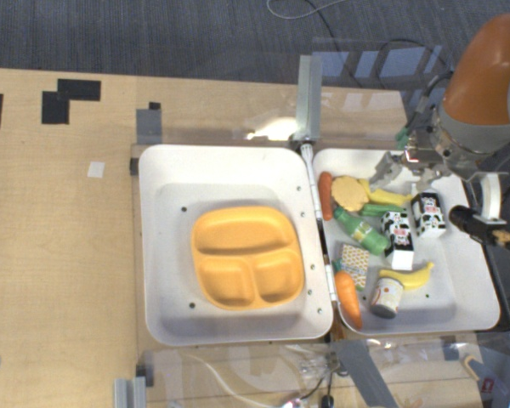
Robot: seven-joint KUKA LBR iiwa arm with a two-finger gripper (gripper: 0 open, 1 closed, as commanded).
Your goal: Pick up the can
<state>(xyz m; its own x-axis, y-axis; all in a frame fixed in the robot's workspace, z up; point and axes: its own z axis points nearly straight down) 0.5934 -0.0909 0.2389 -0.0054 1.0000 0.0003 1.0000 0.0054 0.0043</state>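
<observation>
The can [386,297] is small and cream-coloured with a red label. It lies tipped on its side near the front of the right bin [472,308], between an orange carrot [348,299] and a yellow banana [420,274]. My gripper [405,175] hangs over the back of the same bin, well behind the can and apart from it. It stands open with nothing between its fingers, just above a second banana [388,198] and a cow-patterned carton [427,212].
The right bin also holds a green bottle [362,231], a round cookie [350,192], a red sausage [325,195], another cow-patterned carton [397,227] and a checked packet [354,257]. A yellow divided tray [242,257] lies in the left bin [166,228].
</observation>
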